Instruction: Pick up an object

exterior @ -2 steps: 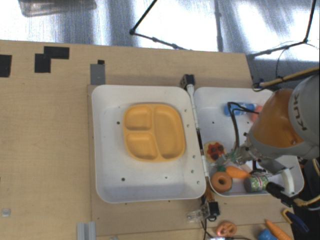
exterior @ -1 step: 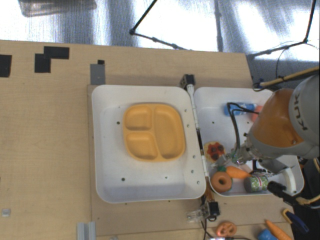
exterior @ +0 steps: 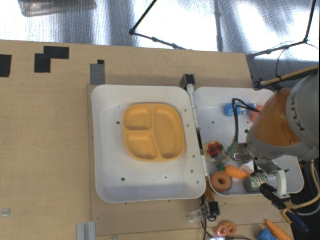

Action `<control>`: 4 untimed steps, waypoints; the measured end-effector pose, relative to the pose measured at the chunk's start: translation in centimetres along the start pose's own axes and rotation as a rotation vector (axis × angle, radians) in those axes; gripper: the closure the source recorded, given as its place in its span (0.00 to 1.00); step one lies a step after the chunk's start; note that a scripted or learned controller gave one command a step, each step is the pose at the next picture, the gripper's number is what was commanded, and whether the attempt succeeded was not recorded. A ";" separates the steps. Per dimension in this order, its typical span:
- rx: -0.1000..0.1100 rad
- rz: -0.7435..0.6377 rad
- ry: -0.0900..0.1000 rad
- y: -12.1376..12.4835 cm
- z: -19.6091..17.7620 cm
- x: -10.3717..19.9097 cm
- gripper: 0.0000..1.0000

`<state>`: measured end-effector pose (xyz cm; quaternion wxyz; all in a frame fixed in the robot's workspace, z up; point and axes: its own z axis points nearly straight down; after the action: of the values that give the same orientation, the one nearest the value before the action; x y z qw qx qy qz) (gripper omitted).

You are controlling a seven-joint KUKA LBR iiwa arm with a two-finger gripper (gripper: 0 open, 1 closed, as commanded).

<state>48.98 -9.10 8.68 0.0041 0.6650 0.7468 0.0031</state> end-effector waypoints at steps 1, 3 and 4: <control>-0.008 -0.365 -0.008 0.2 -0.1 0.0 0.00; -0.013 -0.462 -0.010 0.4 -0.1 -0.1 0.00; -0.017 -0.585 -0.013 0.5 -0.2 -0.4 0.00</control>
<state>49.53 -9.48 8.92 0.0154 0.4212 0.9068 0.0037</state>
